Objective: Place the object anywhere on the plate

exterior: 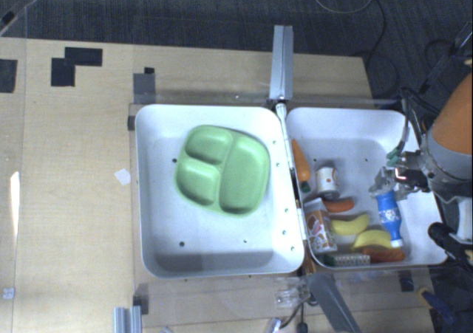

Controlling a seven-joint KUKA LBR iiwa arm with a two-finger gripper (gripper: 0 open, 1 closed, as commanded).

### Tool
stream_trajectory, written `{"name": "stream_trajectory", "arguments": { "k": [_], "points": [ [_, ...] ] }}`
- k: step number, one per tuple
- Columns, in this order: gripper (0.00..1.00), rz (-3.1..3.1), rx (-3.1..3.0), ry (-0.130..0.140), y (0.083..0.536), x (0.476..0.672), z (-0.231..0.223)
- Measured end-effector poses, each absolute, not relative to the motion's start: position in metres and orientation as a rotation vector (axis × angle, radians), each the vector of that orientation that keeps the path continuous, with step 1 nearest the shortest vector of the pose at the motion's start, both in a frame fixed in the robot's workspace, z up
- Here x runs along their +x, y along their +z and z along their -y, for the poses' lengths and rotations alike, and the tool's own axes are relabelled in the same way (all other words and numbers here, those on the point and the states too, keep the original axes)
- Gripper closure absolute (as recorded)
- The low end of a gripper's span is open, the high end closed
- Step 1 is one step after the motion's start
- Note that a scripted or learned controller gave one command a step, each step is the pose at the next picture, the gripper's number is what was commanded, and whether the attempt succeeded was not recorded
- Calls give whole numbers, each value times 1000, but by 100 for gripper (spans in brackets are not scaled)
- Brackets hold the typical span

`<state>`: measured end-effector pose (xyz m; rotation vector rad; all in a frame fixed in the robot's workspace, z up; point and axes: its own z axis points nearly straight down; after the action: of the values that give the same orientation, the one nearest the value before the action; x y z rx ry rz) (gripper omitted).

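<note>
A green divided plate [223, 169] lies in the left white bin [159, 243], toward its upper middle. My gripper [392, 176] hangs over the right side of the right bin [347, 123]. Directly under it a blue bottle with a white cap [389, 218] points toward the bin's front edge, its top end right at the gripper's tip. Whether the two touch cannot be made out at this scale.
The right bin also holds an orange carrot [299, 162] along its left wall, a small can [326, 178], a red sausage [340, 205], yellow bananas [360, 229], a printed packet [318, 229] and a dark bar [353, 258]. A metal post [281, 66] stands behind the bins.
</note>
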<state>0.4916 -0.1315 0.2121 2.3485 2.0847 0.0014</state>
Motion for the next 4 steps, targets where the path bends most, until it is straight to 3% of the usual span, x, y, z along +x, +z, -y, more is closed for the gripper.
{"name": "stream_trajectory", "arguments": {
  "k": [1, 2, 3, 4],
  "points": [
    [100, -2298, 2140, 1, 263, 532, 46],
    [100, -2247, 2197, -2, 182, 504, 54],
    [100, -2518, 1876, 1, 183, 489, 77],
    [100, -2587, 1782, 0, 182, 535, 23]
  ]
}}
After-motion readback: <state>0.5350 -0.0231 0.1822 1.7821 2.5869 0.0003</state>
